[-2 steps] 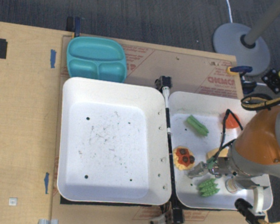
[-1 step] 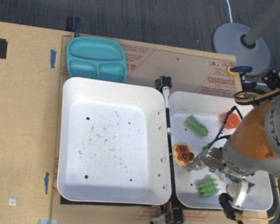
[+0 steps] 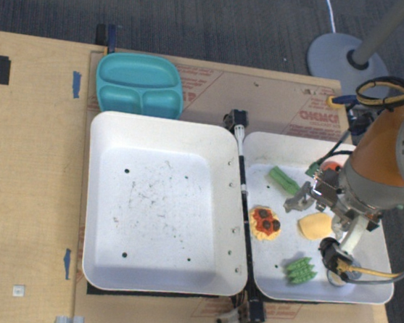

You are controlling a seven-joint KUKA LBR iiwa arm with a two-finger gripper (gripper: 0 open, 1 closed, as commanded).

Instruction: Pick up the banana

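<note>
A yellow piece (image 3: 313, 227), likely the banana, lies in the right bin (image 3: 369, 291), partly covered by the arm's wrist. My gripper (image 3: 319, 208) hangs low over the right bin, just above and touching distance from the yellow piece's upper edge. Nothing can be seen held in it. The arm's grey body with its orange band (image 3: 378, 153) hides the bin's far right part.
In the right bin also lie a green pickle-like piece (image 3: 284, 180), a round pizza-like toy (image 3: 265, 223) and a green bumpy piece (image 3: 300, 270). The left bin (image 3: 112, 182) stands beside it. A teal divided tray (image 3: 140, 84) sits behind the left bin.
</note>
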